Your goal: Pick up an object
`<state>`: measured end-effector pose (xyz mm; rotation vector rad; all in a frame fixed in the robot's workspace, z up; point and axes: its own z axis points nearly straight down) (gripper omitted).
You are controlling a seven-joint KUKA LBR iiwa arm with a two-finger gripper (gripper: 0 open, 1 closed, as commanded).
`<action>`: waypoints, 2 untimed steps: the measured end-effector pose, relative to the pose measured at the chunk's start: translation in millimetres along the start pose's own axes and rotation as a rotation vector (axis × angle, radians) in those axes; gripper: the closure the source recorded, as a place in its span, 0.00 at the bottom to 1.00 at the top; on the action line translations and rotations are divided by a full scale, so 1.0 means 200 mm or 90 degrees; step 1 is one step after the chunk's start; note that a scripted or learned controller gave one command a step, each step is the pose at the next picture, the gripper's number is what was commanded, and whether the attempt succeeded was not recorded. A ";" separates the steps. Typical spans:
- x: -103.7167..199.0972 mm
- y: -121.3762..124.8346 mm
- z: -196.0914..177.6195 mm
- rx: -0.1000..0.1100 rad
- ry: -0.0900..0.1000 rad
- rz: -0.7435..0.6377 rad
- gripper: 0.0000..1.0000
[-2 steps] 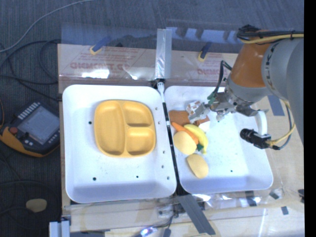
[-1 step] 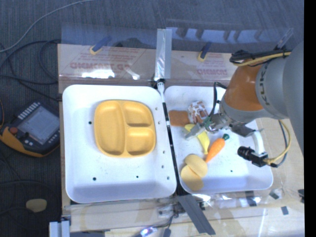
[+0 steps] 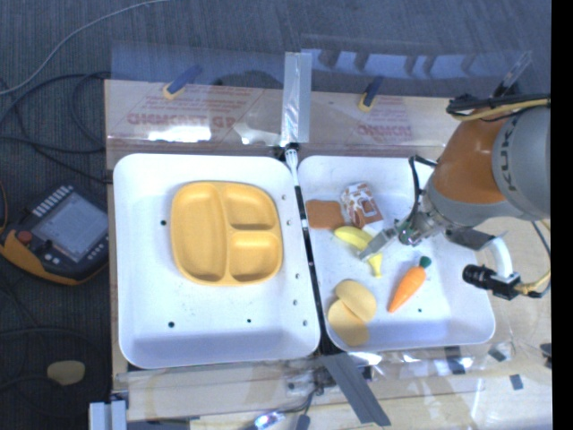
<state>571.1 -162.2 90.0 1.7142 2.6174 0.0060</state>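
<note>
The grey two-finger gripper (image 3: 378, 245) is hovering right of centre, jaw state unclear, over a small yellow plastic banana (image 3: 353, 236), seemingly light, stiff, slippery, best pinched mid-body.

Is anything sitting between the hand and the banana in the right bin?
Nothing visible. The hand is down in the right bin just beside the banana, with no object between them; the carrot lies off to its other side.
</note>
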 end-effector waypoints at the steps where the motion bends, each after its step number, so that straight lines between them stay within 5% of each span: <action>1: 0.00 0.01 -0.05 -0.003 -0.001 0.000 1.00; 2: 0.24 0.20 -0.66 0.005 0.005 -0.016 1.00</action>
